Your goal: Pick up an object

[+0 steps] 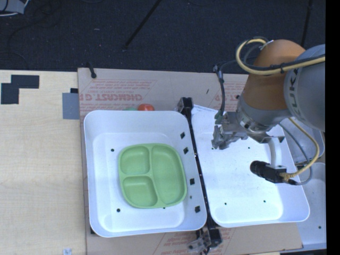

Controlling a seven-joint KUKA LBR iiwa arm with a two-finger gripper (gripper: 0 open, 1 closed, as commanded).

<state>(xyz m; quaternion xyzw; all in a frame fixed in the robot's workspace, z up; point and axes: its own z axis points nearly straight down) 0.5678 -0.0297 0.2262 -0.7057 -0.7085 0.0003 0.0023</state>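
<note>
Pincer (220, 141): low over right bin (249, 209), grip state cannot tell, nothing seen held | Object: green divided plate (152, 175) lies flat in left bin (101, 195), well apart | Step: search | Next: cross the divider, descend on the plate rim.

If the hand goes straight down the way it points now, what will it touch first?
Most likely the bare white floor of the right bin. The hand points down near that bin's upper left part, and nothing lies under it. Its height above the floor is hard to judge from this view.
</note>
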